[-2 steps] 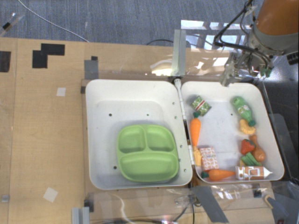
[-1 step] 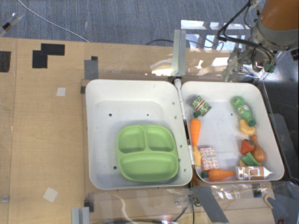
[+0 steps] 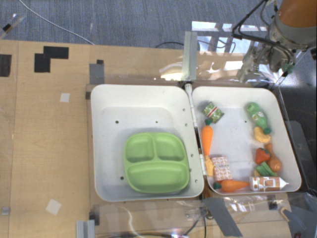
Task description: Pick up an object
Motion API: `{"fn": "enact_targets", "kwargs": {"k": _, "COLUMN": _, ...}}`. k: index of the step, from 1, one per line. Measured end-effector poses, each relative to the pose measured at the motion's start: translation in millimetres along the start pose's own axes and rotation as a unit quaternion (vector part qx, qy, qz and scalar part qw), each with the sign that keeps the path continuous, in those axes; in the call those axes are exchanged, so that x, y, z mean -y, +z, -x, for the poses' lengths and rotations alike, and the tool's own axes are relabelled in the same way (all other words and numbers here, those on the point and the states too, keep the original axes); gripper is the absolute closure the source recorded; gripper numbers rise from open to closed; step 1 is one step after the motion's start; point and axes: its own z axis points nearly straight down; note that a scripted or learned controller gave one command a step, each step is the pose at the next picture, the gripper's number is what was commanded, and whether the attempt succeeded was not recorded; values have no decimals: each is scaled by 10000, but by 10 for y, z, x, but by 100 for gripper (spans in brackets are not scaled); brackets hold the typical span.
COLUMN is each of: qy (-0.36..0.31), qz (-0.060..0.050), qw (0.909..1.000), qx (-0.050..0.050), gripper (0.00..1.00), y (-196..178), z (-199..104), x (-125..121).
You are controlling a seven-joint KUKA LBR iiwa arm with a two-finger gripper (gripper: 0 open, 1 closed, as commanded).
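Note:
The right bin holds several toy foods. A green carton lies at its back left and a green bottle at its back right. A yellow piece sits below the bottle. An orange carrot lies along the left wall. A pink-and-white box, a second carrot and a white bottle lie along the front. Red, orange and green pieces cluster at the right wall. My gripper hangs above the bench behind the right bin's back right corner, apart from every object.
The left bin holds a green divided plate toward its front. A metal divider runs between the bins. Shiny metal framing stands behind the right bin. Tan bench surface extends to the left.

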Motion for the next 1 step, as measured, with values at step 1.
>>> {"fn": "enact_targets", "kwargs": {"k": 1, "qy": -12, "qz": 2, "qw": 10000, "qx": 58, "gripper": 100, "y": -136, "z": 25, "x": -12}}
